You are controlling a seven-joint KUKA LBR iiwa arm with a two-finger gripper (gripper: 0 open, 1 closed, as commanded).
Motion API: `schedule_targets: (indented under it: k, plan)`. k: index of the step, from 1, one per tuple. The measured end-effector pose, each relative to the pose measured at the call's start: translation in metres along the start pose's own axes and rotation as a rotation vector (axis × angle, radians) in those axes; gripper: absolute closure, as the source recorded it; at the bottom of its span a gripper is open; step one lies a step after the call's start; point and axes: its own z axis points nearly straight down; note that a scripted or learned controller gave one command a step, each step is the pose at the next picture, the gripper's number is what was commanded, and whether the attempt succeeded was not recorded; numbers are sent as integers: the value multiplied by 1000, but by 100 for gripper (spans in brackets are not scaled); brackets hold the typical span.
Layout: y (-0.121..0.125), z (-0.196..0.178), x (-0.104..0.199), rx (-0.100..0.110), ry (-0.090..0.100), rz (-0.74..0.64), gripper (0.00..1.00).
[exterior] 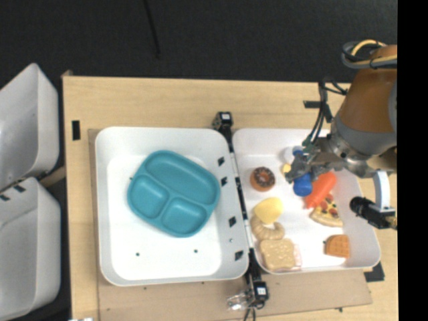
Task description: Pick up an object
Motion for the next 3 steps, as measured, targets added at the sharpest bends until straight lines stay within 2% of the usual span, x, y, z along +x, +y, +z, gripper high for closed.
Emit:
schedule_targets:
  k: [1,2,3]
  plan:
    - [20,7,40,1,0,0,100]
    - [45,14,92,1,1,-1,100]
    - [73,-8,135,-2,1,-1,100]
